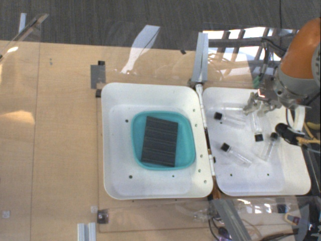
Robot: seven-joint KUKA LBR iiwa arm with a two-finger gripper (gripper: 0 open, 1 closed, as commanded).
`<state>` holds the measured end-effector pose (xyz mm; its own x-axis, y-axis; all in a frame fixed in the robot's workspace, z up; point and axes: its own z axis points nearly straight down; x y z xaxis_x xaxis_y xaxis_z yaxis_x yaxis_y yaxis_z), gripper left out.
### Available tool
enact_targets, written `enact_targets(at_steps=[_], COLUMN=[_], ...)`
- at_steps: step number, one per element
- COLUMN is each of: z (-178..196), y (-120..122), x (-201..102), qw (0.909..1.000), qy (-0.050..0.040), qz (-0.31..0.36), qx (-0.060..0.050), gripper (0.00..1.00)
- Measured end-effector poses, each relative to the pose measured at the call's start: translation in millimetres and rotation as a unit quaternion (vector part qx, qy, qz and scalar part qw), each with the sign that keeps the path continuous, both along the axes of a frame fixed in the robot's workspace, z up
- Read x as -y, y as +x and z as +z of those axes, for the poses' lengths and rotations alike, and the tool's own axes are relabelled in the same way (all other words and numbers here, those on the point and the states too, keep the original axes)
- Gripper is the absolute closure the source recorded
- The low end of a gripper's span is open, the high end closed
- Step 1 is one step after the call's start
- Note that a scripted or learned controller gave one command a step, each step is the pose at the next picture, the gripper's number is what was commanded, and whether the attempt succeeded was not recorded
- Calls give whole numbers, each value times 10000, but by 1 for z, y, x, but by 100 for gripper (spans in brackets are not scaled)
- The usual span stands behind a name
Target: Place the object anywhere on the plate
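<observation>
The pale wooden surface [55, 134] is carrying two shallow white plastic bins side by side. The left bin [116, 179] is holding one square teal plate [186, 149], and one dark ribbed rectangular block [160, 141] is lying flat across the middle of that plate, well apart from everything in the neighbouring bin. The right bin [281, 182] is holding what are probably four clear tubes with black caps, though their transparency is making the count uncertain: one tube [231, 117] near the bin's upper left, one tube [234, 154] lower down, one tube [257, 127] standing near the gripper, and one tube [268, 147] toward the right. The single grey arm with its orange band [302, 51] is reaching in from the right, and its gripper [261, 103] is hovering above the upper part of the right bin, just beside the tube nearest it. Whether the fingers are spread or pressed together cannot be told, because the metal parts are blurring against the white bin. The task's object is presumably one of these tubes, none of which is lying on the plate. Judged from here, a grasp may be slipping off the smooth round tube, or closing on air, and the block already occupying the plate may be leaving a released tube free to roll off.
</observation>
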<state>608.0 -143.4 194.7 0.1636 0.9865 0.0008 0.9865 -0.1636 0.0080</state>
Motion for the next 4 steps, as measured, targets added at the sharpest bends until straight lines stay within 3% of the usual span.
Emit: enact_targets(at_steps=[1, 2, 3, 4], z=[1, -10, -9, -7], y=[-54, -28, -27, -88], x=[-104, -167, -167, -164], qw=[9992, 9900, 9901, 9902], qy=[3, -3, -3, -2], qz=[387, 1410, 1405, 1400], qx=[-18, -10, -9, -16], gripper=[100, 100, 0, 0])
